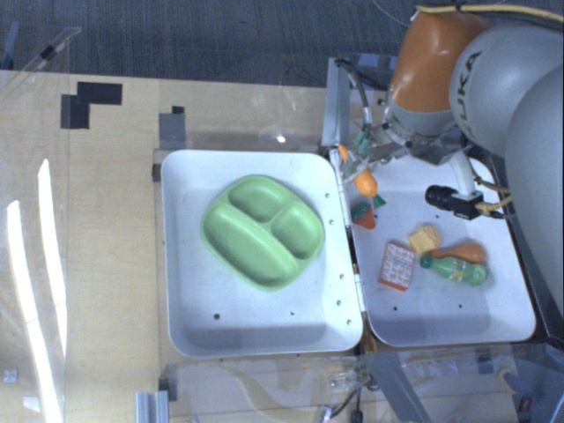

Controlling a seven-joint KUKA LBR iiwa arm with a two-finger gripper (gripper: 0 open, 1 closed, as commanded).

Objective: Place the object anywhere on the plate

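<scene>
The green plate (263,230) sits in the middle of the left bin (189,324) with no toy on it — so the job is not done yet. The end effector (359,154) hangs over the right bin (502,320), at its far left corner, right by the wall between the bins. A small orange thing (365,183) is just under it, maybe a toy carrot. I cannot tell if it is held or just lying there. It must get to the plate.
</scene>
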